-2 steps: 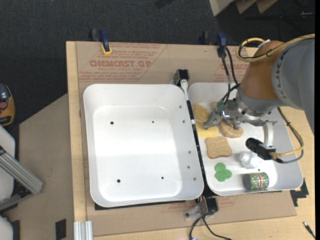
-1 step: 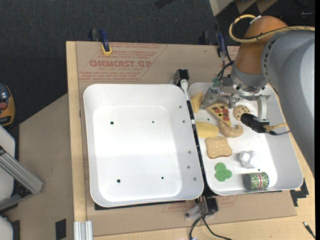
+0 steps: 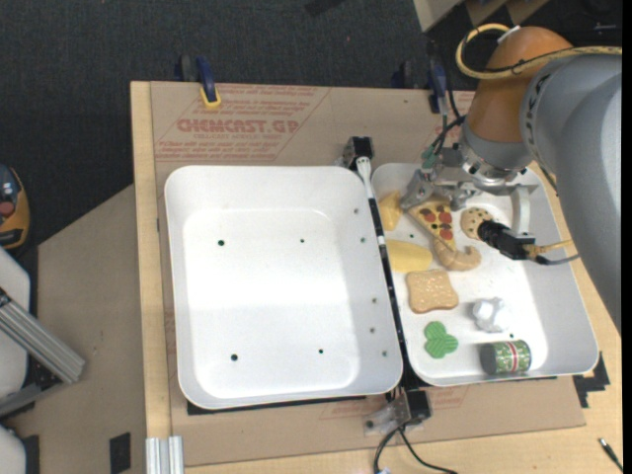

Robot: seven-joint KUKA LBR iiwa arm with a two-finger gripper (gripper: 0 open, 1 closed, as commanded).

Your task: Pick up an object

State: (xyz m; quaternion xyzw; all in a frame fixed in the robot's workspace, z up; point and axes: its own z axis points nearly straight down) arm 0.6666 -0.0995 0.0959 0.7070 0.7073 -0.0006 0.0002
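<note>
Camera view: claw (image 3: 432,188), grip state unclear, low over pizza slice (image 3: 437,221) in right bin (image 3: 553,314).

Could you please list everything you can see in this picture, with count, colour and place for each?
left bin: one, white, on the board's left half.
right bin: one, white, beside the left bin, holding the small items.
pizza slice: one, yellow with red dots, rear of the right bin, under the pincer.
yellow wedge: one, pale yellow, by the divider.
toast slice: one, tan, middle of the right bin.
green toy: one, green, front of the right bin.
can: one, green and red, lying at the front edge.
grey lump: one, silver-grey, behind the can.
cardboard board: one, brown with red print, under both bins.
arm: one, grey and orange, from the right.
pincer: one, dark, above the pizza slice.
</note>
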